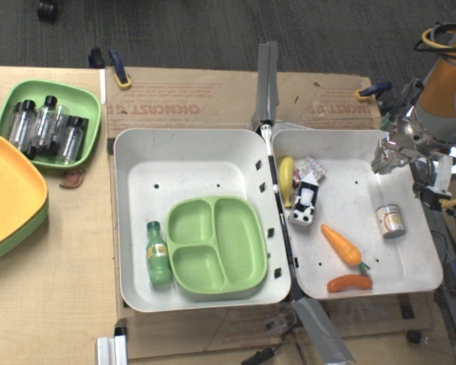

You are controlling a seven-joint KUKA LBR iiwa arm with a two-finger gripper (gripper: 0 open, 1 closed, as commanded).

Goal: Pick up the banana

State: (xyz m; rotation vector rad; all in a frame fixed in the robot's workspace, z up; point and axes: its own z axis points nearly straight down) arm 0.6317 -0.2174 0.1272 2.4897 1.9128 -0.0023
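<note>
My gripper (pixel 385 160) hangs empty at the right bin's (pixel 410 280) far right edge; its grip I cannot tell. The banana (pixel 286 179) lies against the left wall, touching a cow toy (pixel 305 204). I'd approach wall-side, straddling its width.

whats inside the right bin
The right bin holds a banana at its left wall, a crinkly packet, a black-and-white cow toy, a small can, a carrot and an orange sausage-shaped piece. The banana's lower end is partly covered by the toy.
</note>
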